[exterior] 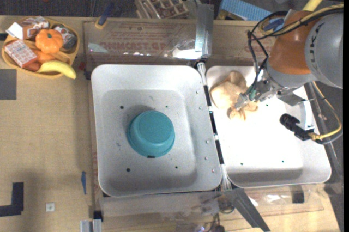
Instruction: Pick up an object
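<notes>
A pale tan, lumpy soft object [228,90] lies at the far left corner of the right bin [278,165]. My gripper [246,100] is down at that object's right side, its tips against a small tan part at the object's near edge. The grey arm with its orange band [292,51] comes in from the right above it. A teal bowl [152,133] rests upside down in the middle of the left bin [114,84].
A dish with a banana, a small pumpkin and boxes [41,51] stands on the bench at the far left. A clear plastic sheet and a metal bracket [203,35] lie behind the bins. The near half of the right bin is bare white floor.
</notes>
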You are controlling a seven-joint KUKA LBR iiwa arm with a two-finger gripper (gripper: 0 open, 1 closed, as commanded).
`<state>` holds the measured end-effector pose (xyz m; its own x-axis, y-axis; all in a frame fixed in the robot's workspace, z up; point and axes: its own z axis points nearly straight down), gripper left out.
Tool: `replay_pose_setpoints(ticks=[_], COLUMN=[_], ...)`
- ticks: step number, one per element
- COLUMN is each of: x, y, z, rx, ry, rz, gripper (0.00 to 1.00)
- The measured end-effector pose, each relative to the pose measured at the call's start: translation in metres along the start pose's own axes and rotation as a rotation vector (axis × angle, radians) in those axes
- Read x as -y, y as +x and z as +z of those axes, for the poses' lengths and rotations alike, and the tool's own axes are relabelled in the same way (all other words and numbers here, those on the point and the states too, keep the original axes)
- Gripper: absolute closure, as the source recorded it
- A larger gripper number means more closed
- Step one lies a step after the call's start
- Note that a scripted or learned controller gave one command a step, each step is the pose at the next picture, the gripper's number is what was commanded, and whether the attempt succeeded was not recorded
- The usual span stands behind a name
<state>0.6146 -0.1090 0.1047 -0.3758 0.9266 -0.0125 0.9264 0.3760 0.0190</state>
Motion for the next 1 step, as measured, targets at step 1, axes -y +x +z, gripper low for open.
replay_pose_setpoints(ticks=[1], x=[-0.0464], y=[0.0387], z=[-0.0936], rx=[-0.010], ry=[0.018], rz=[0.029], gripper=[1.00])
